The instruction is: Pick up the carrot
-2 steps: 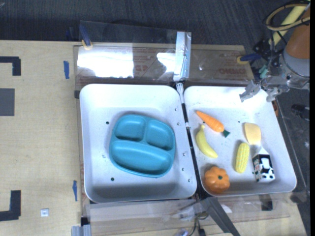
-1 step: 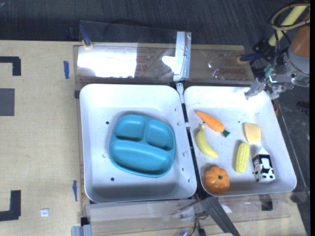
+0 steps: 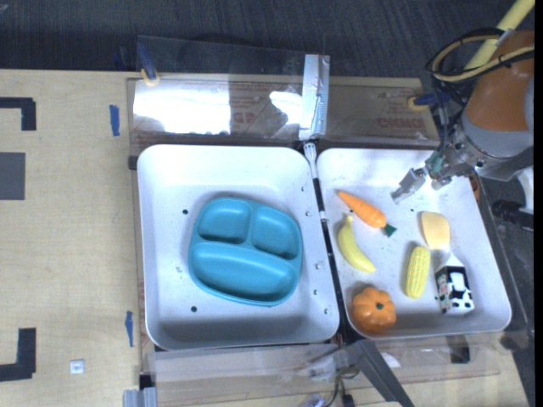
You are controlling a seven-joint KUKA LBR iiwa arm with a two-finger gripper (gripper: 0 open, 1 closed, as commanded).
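Camera view shows two white bins. Left bin (image 3: 161, 227) holds a blue tray (image 3: 246, 248) with sections. Right bin (image 3: 488, 299) holds the carrot (image 3: 361, 209) near its far left side, a banana (image 3: 355, 246), a pumpkin (image 3: 374, 309), corn (image 3: 417, 270), a pale yellow piece (image 3: 434, 229) and a cow-print carton (image 3: 455, 288). Gripper (image 3: 413, 182) hangs apart from the carrot, right of it, holding nothing; I cannot tell how wide it is.

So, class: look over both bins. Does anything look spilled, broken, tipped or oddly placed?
Nothing stands out. The carrot, banana, corn, pumpkin and small cow-patterned carton lie apart in the right bin; the blue divided plate sits flat in the left bin.
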